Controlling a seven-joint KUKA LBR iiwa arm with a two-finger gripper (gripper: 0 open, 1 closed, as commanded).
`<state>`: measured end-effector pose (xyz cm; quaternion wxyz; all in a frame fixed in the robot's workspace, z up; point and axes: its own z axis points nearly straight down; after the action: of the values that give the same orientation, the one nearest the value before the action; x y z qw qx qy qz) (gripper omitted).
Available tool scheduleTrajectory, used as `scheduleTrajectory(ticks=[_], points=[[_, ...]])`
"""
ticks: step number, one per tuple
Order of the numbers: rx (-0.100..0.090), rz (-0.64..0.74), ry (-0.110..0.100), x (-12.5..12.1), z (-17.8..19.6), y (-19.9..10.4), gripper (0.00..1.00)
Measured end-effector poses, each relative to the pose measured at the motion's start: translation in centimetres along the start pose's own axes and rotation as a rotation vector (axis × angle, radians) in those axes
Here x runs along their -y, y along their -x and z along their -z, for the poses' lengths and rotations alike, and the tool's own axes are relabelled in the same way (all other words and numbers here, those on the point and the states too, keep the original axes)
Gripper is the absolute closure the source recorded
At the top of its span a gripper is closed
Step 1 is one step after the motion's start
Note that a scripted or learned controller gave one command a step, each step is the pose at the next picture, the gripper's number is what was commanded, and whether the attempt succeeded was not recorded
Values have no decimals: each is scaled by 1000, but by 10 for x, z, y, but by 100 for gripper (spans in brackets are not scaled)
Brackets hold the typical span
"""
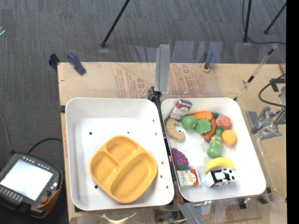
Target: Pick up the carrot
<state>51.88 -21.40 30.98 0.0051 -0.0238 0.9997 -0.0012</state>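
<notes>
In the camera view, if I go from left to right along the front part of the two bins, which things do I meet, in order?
Yellow plate in the left bin → purple grapes → small juice box → banana, with the black-and-white cow-print carton just below it.

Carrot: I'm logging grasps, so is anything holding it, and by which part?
Nothing holds it: the carrot lies loose in the right bin.
</notes>
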Motion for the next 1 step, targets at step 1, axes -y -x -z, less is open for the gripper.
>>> scheduleTrajectory(ticks=[1], points=[[6, 44, -2, -42, 124, -29, 100]])
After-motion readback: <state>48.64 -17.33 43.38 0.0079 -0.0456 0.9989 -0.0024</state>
